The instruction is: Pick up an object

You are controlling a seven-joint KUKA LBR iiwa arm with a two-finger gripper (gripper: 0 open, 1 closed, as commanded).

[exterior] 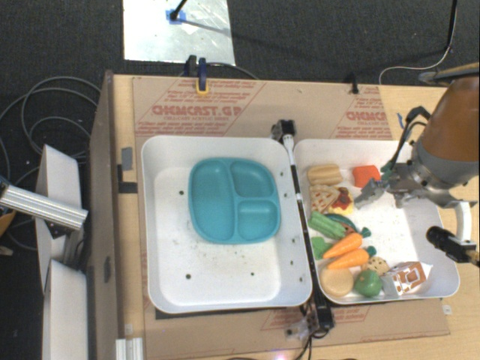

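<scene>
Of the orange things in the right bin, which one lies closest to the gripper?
The orange-red block at the far side of the right bin, just left of the gripper. The two carrots lie lower, toward the near side.

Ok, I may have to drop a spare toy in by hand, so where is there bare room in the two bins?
Left bin: bare floor all around the teal divided plate, widest along the near edge below it. Right bin: crowded down its left side with toy food, from the bread to the carrot; bare floor lies right of that pile, beneath the gripper.
</scene>
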